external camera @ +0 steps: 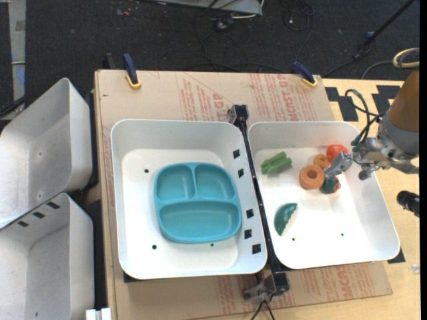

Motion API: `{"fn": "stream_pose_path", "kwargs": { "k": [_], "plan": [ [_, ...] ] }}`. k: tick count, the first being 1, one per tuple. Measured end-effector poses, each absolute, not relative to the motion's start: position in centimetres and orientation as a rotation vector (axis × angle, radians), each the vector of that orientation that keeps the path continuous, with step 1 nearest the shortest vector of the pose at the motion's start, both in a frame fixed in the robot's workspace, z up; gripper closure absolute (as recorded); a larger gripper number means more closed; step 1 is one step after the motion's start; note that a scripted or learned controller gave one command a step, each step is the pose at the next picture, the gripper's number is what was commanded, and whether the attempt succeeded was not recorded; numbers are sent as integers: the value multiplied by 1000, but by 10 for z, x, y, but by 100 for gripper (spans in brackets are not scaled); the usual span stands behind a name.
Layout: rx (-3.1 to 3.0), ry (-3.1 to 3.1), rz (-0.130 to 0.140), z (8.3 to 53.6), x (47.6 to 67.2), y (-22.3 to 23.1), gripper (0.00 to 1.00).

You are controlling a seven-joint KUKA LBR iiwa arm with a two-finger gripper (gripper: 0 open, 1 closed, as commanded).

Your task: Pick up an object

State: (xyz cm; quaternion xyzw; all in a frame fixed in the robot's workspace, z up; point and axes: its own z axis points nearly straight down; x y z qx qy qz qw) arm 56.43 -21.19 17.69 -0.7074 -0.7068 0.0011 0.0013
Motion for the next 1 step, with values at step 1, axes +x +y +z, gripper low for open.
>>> {"fn": "stream_pose_path", "kwargs": {
  "k": [1],
  "plan": [
    [-2220, -2217, 4, 133, 559, -213, 0]
  ]
}}
